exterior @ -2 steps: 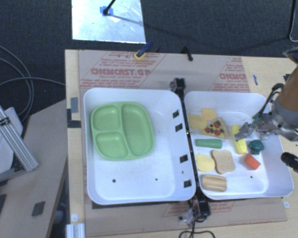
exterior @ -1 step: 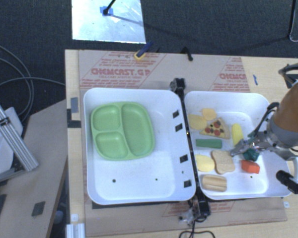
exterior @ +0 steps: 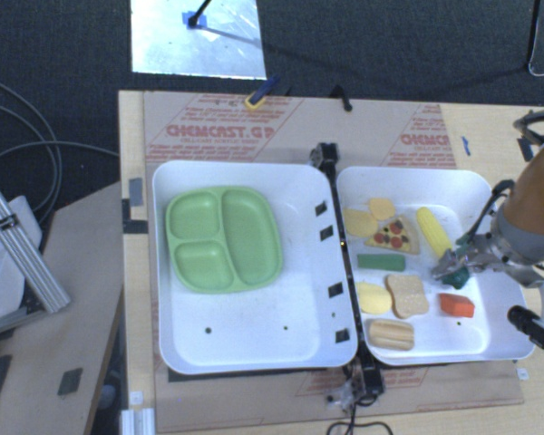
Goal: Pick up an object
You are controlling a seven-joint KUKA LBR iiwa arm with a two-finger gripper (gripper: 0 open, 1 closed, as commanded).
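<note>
Nearest the camera, along the front of the right bin, lies a tan bread roll, with a slice of toast and a pale yellow piece just behind it at 12 o'clock. An orange-red block sits at 3 o'clock from the toast, close to the arm's wrist.

Behind these, a green bar lies flat near the divider between the 2 bins. At 3 o'clock from it the gripper hangs low inside the bin, its tip beside a small dark teal object that lies against it. Whether the fingers are spread or closed I cannot tell; the tip is a dark blur, and nothing can be seen clamped between them.

Farther back sit a pizza slice, 2 yellow chips at 11 o'clock from it, and a corn cob at 1 o'clock from the gripper. The left bin holds a green 3-compartment plate. Beyond both bins the desk carries a printed cardboard sheet, and a shiny panel lies on the dark floor at the far side.

By my reading, the task is at the reach-and-grasp stage: the gripper is down among the food toys, most likely aiming at the teal object or the corn cob, but no object is lifted. Closing on a piece and raising it clear of the bin are left.
</note>
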